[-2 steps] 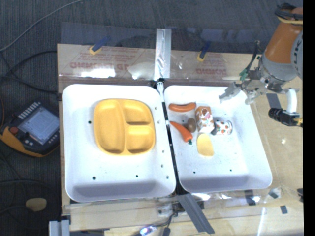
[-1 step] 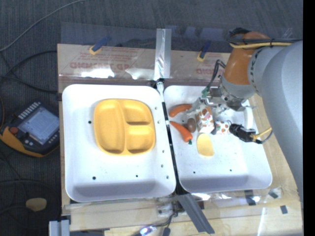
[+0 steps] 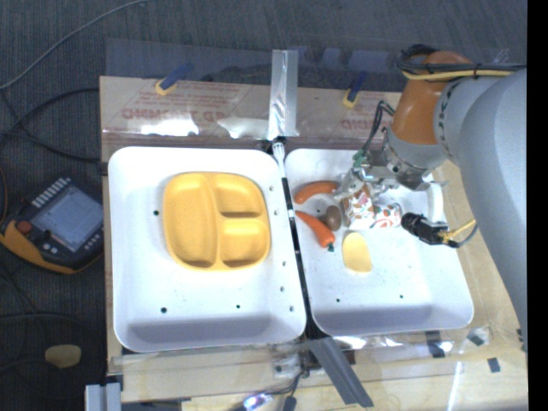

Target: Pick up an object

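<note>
Faint red print on backboard (image 3: 197,105) behind bins, too blurred to read.

Two white bins sit side by side: the left bin (image 3: 128,255) and the right bin (image 3: 428,289). The left one holds one yellow divided tray (image 3: 216,219). The right one holds two orange carrot-shaped pieces, one (image 3: 313,192) curved near the top and one (image 3: 315,227) lower, plus one small brown round thing (image 3: 332,217), one pale yellow oval piece (image 3: 357,253) and one white object with red markings (image 3: 370,210). One handheld controller (image 3: 53,223) lies off the bench.
</note>
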Controlling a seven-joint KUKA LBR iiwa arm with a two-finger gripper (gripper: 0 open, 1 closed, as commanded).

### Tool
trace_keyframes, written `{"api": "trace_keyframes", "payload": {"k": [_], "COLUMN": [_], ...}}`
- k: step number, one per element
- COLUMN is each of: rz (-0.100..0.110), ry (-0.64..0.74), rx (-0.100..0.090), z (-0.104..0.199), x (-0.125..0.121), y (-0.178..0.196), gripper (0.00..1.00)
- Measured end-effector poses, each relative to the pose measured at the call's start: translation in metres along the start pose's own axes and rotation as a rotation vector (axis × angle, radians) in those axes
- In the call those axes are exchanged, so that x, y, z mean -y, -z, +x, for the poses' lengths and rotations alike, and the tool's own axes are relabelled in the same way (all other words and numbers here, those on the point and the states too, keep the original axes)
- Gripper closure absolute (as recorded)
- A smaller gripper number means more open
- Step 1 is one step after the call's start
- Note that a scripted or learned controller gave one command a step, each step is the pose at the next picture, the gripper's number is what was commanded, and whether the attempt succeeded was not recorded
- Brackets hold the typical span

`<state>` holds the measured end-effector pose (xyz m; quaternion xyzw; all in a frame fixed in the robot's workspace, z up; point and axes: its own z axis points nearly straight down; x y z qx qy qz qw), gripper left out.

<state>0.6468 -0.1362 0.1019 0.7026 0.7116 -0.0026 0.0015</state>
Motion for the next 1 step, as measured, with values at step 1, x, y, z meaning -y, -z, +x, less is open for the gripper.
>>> {"api": "trace_keyframes", "payload": {"k": [1], "rz": [0.002], "ry": [-0.285], "rx": [-0.003], "z": [0.0678], "x": [-0.0003], "y": [0.1145], "gripper": [1.0]}}
